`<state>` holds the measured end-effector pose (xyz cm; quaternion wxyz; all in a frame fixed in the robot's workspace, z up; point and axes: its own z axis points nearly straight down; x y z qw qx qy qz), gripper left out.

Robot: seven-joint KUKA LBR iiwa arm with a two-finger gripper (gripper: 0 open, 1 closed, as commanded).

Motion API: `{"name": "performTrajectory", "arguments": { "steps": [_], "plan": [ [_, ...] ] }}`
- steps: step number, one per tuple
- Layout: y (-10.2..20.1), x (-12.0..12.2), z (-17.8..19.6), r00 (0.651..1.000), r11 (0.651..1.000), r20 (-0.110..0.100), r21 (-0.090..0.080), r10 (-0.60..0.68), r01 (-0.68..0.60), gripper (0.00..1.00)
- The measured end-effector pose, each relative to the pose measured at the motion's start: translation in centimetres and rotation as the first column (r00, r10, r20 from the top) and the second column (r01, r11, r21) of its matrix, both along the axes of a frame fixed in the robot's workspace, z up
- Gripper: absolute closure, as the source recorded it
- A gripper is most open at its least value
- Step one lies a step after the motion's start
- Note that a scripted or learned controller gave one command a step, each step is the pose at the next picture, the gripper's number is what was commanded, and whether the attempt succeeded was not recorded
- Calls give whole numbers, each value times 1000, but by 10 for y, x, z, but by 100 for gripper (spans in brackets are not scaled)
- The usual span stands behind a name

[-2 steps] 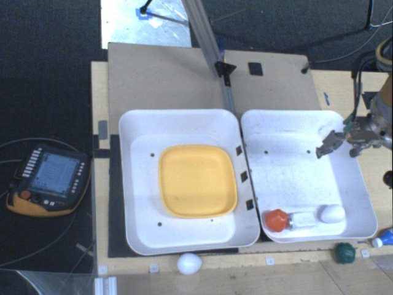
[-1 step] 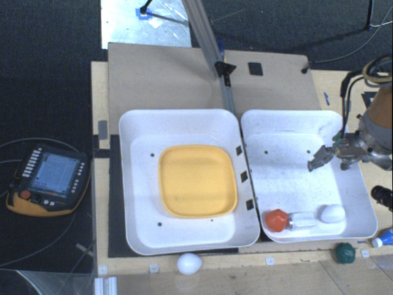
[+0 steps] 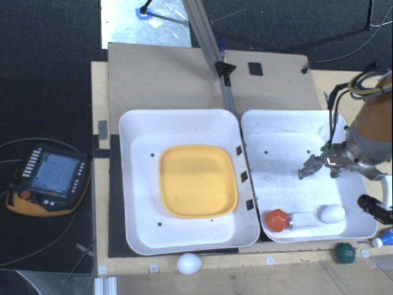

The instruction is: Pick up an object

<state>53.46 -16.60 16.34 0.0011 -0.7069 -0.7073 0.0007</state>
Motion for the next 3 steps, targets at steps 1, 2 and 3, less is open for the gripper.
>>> {"name": "performTrajectory", "arguments": {
  "steps": [1, 2, 3],
  "plan": [
    [-3, -11, -54, 1000, 1000, -1, 0, -1, 1, 0],
    [-3, -9, -41, 1000, 1000, 5, -1, 0, 0, 100],
    [-13, -10, 15, 1000, 1000, 8, -2, -1, 1, 100]
  ]
}}
